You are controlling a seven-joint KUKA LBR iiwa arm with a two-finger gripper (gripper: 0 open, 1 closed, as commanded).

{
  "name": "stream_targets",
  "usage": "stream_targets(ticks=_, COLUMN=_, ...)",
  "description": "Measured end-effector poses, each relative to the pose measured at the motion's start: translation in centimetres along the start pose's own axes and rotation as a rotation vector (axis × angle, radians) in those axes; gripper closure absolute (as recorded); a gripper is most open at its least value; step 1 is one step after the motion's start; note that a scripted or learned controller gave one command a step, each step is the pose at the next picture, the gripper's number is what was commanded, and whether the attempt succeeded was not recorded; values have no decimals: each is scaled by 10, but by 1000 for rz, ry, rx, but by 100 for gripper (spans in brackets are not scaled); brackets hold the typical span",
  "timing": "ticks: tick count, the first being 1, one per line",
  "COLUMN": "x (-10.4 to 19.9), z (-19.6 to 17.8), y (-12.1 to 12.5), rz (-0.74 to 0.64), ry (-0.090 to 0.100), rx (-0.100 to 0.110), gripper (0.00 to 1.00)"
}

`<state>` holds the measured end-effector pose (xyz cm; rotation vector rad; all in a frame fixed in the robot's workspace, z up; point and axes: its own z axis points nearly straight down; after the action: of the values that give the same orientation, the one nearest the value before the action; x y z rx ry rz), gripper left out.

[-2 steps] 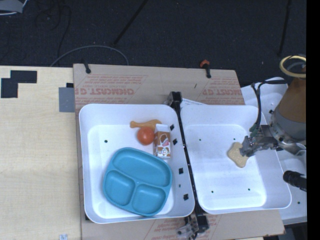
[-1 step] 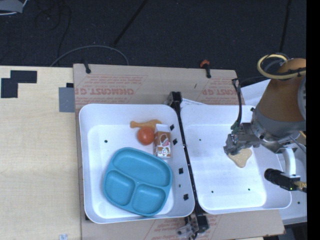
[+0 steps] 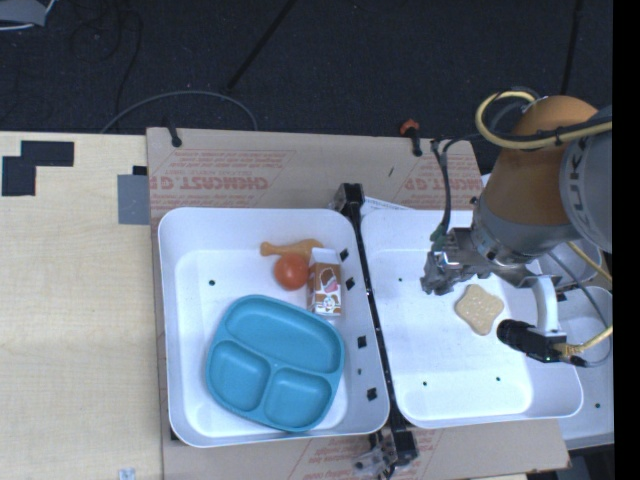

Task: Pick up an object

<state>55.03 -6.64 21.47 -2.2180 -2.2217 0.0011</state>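
- Tan, toast-like flat piece (image 3: 479, 309) lay in the right white bin (image 3: 470, 398), just right of the gripper (image 3: 437, 280).
- Jaw state: could not tell.

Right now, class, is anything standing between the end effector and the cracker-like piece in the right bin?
Nothing visible does. The end effector hangs over the right bin, and the tan cracker piece lies just beside it on bare white floor. The plate, tomato and carton lie in the other bin.

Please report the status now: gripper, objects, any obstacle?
Gripper low in right bin, beside toast piece. Nothing seen held. Tomato, carton, blue tray in left bin.
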Motion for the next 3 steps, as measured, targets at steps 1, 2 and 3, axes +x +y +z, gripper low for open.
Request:
stream_targets(ticks=1, x=52, z=8, y=17, rz=-3, ry=1, rx=1, gripper=100)
stream_targets(ticks=2, x=110, z=8, y=28, rz=-4, ry=1, rx=1, gripper=100)
stream_targets(ticks=3, x=151, z=3, y=47, rz=-2, ry=0, rx=0, gripper=100)
